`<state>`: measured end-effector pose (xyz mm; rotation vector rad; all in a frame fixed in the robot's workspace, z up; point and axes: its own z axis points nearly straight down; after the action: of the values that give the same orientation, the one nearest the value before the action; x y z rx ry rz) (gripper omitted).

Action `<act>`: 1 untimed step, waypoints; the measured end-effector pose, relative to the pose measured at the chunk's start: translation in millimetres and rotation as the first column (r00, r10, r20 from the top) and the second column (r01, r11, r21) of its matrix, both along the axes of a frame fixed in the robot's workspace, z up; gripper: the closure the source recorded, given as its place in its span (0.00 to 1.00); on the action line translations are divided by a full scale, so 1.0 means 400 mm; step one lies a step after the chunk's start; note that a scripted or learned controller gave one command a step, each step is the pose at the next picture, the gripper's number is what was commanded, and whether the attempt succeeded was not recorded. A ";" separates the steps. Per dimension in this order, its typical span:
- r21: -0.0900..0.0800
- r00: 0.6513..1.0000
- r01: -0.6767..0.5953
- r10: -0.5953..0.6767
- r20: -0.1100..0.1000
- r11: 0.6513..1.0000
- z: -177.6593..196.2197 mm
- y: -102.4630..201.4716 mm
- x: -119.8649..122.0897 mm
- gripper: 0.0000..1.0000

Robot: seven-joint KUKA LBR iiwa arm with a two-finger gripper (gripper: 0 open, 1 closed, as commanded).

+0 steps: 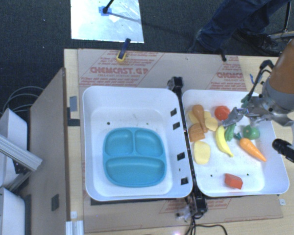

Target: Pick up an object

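The right bin (272, 182) holds several toy foods: a red tomato (222, 112), a yellow banana (223, 141), an orange carrot (252, 149), a green vegetable (250, 131), a brown drumstick (198, 113), a pale potato slice (202, 152) and a red block (233, 180). My gripper (236, 116) hangs low over this bin, between the tomato and the green vegetable and just above the banana's top end. The wrist hides part of the green pieces beneath it.
The left bin (95, 102) carries a blue divided plate (134, 156). A black clip rail (179, 126) runs between the two bins. A black part (286, 150) juts in at the right bin's right edge.
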<state>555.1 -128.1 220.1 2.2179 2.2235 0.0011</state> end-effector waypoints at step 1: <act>-0.005 1.000 0.000 0.000 0.008 1.000 -0.349 -0.017 0.048 0.00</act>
<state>574.4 -134.9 80.6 2.2109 2.2168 0.0046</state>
